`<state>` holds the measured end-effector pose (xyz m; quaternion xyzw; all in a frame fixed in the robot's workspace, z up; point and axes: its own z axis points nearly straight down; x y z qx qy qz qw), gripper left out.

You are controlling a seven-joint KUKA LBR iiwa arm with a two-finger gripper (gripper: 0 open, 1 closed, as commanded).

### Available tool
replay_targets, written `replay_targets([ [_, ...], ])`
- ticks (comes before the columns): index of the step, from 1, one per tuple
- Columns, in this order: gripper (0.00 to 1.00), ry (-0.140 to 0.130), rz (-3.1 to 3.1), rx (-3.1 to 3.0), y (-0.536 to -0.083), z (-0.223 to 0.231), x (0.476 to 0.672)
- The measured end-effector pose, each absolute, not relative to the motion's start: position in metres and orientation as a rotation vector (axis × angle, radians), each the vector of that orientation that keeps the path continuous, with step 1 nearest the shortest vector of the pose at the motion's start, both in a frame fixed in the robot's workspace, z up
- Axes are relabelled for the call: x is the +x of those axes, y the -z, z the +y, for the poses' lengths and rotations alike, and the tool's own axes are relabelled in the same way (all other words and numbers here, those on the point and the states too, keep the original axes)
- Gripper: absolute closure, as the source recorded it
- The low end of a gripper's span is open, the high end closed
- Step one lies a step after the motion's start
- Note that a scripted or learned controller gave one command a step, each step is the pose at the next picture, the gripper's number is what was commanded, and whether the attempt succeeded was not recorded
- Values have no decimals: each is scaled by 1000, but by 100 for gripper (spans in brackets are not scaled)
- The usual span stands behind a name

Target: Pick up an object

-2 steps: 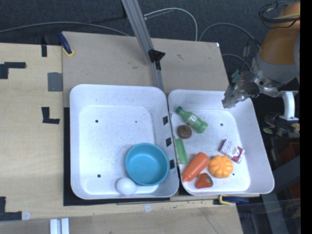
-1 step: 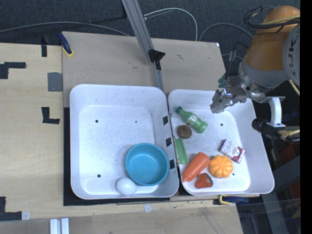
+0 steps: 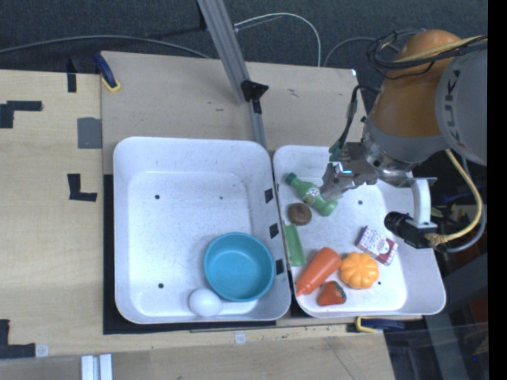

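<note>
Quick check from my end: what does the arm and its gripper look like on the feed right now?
The arm is grey with a broad orange band above the wrist and dark lettering on its side. Black cables loop over the orange part, and a yellow cable hangs off the wrist. The gripper is a metal-grey assembly with dark parts.
</note>
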<state>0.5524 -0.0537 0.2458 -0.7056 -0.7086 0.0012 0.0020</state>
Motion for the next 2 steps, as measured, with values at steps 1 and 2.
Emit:
replay_targets([
  [1, 100, -4, -2226, -2210, -235, 5, 530],
  [2, 100, -4, -2226, -2211, -225, 57, 519],
])
